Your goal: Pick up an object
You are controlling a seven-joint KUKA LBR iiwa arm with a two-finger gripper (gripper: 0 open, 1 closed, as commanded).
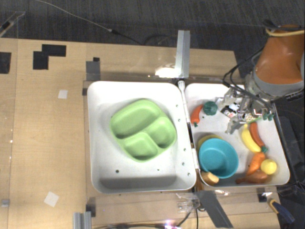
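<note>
The gripper [237, 120] hung over the upper part of the right bin [284, 175], below the orange wrist band. Its fingers were lost among cables and metal parts, so I could not tell whether they were apart or together, and nothing showed between them.

Right bin contents, all smooth plastic-looking toys:
- yellow banana [248, 139], curved, just below and right of the gripper
- red-orange chilli [256, 133], alongside the banana
- orange carrot [255, 162] beside a yellow lemon [269, 167]
- brown rounded piece [252, 178] along the bottom wall
- blue bowl [218, 158], round, glossy, resting on a yellow-green dish
- dark green round piece [209, 109] next to a small red pepper [196, 113], top left

Left bin [100, 175] held 1 light green tray [143, 129] with 3 compartments, matte, rounded corners, set at a tilt.

No legible writing or labels could be read.
</note>
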